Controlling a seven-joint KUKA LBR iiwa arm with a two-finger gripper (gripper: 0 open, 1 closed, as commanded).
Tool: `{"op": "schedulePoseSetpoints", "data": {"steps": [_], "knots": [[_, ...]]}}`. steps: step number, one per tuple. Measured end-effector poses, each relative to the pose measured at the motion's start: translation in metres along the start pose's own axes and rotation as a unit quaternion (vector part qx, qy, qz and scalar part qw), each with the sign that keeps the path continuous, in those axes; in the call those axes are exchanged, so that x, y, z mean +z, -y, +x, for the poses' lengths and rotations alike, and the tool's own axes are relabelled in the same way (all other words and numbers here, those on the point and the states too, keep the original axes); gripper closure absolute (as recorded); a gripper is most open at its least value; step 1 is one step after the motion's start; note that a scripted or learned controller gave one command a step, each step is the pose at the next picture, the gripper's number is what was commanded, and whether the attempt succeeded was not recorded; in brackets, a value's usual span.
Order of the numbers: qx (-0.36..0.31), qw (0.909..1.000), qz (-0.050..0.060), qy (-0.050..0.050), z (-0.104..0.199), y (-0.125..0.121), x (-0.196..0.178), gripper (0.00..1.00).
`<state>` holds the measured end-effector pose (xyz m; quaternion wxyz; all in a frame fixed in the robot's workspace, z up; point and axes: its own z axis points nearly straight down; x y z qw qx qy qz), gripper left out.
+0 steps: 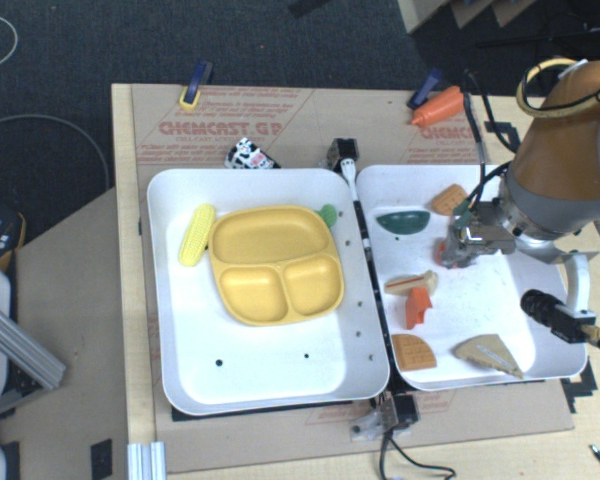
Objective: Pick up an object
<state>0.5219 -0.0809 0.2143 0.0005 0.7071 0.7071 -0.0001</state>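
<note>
my end effector (458, 249): grip unclear, over right bin (540, 298) | right bin: six food pieces | left of it: one yellow tray (277, 263), one corn cob (196, 234)

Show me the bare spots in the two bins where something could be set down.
Left bin: bare floor in front of the yellow divided tray, toward the near rim.

Right bin: a small patch between the orange-red piece and the tan wedge.

Crowded: the right bin's far half, around the gripper and teal bowl.
</note>
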Motion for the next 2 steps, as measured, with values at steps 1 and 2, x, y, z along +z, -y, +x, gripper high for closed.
{"op": "schedulePoseSetpoints", "data": {"steps": [1,2], "knots": [[-0.001,1.0000,-0.002,0.000,0.006,0.000,-0.020,1.00],[0.001,1.0000,0.001,0.000,-0.007,0.007,-0.016,1.00]]}}
